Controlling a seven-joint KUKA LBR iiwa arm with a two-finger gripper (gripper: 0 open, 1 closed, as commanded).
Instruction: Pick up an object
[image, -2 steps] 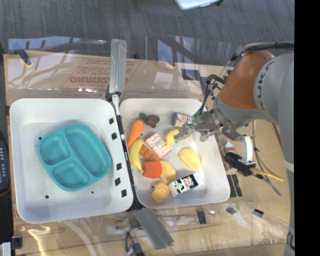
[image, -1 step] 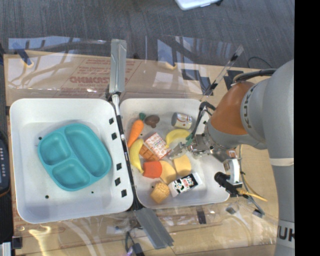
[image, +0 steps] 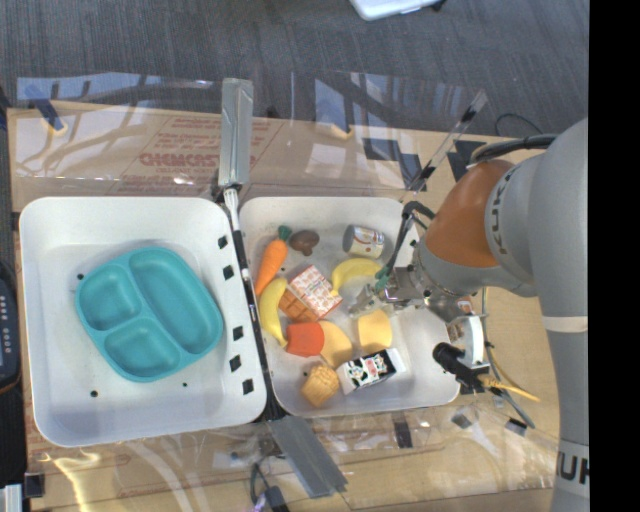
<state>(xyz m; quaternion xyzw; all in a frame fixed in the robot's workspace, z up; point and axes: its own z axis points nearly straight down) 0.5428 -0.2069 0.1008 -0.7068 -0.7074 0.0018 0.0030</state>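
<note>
Yellow cheese (image: 374, 329) is lying just under our gripper (image: 385, 290) in the right bin (image: 425, 385), crowded by a banana (image: 356, 271), can (image: 364, 240) and milk carton (image: 371, 369); its grip we cannot tell.

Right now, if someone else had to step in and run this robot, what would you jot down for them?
Gripper: low in the right bin, near the banana and the yellow cheese wedge; whether it is open or shut cannot be told.
Things: carrot, small can, milk carton and other toy foods all lie in the right bin. The teal divided plate sits in the left bin.
Done: nothing seen lifted.
Left: grasp one object and raise it.
</note>
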